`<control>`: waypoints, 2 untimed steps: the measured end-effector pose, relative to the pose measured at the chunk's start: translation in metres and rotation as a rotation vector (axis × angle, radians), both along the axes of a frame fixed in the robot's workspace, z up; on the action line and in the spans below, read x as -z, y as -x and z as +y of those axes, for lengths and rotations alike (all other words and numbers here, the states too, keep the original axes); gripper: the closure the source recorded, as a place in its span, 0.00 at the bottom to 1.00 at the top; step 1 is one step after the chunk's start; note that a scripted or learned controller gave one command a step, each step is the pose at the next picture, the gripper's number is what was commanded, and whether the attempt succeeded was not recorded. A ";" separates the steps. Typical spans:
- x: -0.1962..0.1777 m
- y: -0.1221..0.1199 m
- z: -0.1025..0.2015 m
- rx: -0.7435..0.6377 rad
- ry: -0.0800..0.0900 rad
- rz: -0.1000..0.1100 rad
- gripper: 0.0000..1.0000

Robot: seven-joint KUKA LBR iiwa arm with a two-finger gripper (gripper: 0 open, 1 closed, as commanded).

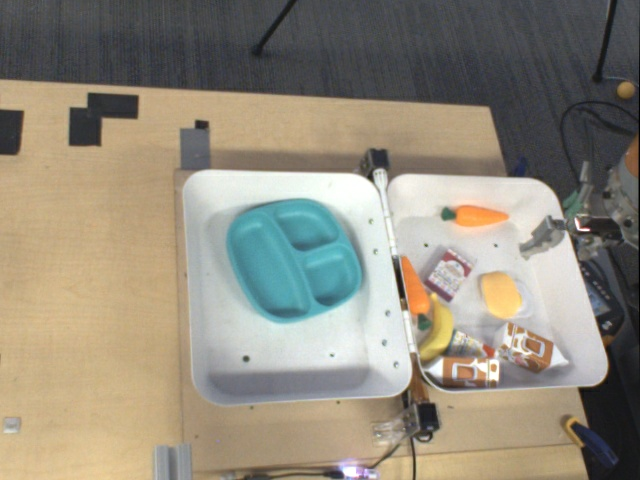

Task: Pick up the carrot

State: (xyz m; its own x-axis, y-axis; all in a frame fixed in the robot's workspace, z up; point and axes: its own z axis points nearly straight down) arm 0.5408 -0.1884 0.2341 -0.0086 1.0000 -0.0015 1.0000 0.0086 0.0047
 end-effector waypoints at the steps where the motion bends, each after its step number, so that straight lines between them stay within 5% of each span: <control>1: 0.087 0.024 0.018 -0.050 -0.003 0.007 0.00; 2: 0.146 0.004 0.001 -0.114 0.002 -0.006 0.00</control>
State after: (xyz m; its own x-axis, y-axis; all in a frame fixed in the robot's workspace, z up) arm 0.5371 -0.1878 0.0877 -0.1219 0.9925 -0.0037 0.9925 0.1220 0.0104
